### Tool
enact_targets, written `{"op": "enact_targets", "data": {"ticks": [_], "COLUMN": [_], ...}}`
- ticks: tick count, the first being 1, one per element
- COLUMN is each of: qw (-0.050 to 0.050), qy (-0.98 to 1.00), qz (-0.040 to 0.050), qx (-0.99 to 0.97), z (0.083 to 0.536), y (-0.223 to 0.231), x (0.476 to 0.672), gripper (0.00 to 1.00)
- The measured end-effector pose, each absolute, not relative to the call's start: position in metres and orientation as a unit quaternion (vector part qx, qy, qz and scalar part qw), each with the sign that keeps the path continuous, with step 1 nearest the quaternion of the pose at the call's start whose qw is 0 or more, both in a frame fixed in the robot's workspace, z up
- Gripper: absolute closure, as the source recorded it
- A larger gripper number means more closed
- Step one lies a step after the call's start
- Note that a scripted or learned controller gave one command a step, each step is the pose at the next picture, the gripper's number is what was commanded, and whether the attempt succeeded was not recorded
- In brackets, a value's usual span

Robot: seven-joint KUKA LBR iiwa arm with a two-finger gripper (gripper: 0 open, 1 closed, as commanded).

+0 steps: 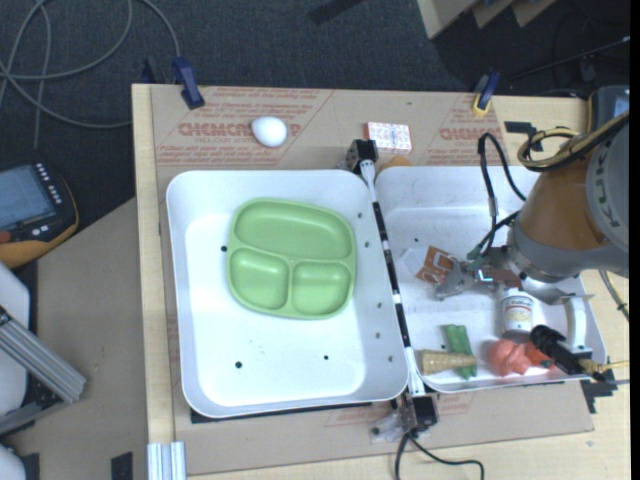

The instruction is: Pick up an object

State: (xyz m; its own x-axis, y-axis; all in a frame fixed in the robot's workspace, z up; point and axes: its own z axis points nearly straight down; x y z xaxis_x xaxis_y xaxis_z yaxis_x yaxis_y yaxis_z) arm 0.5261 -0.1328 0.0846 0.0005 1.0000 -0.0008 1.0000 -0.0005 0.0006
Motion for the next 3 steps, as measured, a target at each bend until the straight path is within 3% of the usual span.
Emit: {"op": "enact_targets", "data": {"ticks": [1,2,3], "qw": [0.000,0.000,0.002], "qy": [0.708,0.708,0.708], "qz": [0.0006,0.0000,0.0004], "qx": [0.707,0.707,0.706], "z": [0.086,0.085,0.096], "y": [-0.092,-0.100,-0.100], "x": [0.562,0.626,0.627], "gripper": [0.00,0.00,1.00]}}
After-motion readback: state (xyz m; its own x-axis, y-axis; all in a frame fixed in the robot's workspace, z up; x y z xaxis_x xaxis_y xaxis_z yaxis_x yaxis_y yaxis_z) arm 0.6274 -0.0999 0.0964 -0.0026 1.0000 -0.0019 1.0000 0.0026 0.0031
